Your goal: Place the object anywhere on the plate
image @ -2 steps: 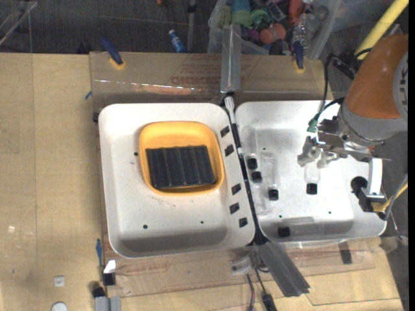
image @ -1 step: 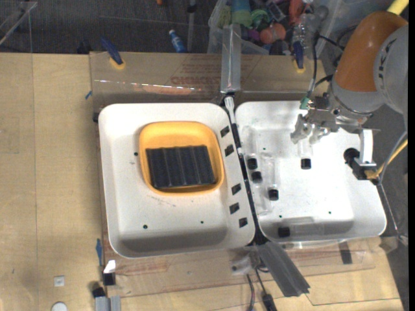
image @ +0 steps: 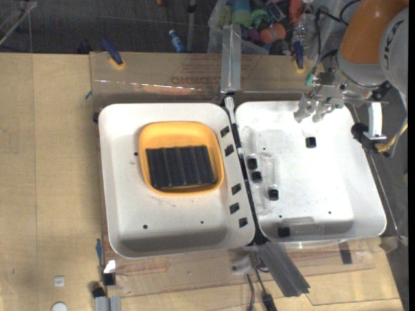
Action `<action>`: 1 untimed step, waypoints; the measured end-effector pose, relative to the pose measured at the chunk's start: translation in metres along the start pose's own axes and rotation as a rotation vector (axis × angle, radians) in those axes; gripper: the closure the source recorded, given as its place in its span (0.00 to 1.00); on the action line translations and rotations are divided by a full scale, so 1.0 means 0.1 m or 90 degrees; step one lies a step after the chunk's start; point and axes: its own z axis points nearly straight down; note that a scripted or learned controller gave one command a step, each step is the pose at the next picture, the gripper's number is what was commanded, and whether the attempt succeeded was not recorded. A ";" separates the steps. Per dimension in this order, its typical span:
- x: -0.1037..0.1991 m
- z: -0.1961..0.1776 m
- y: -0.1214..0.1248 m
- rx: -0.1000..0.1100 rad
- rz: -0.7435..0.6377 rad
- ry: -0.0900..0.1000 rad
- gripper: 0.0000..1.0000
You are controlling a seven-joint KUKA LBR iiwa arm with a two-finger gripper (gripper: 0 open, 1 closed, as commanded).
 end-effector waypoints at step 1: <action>0.12 -0.30 -0.01 -0.001 -0.080 -0.001 1.00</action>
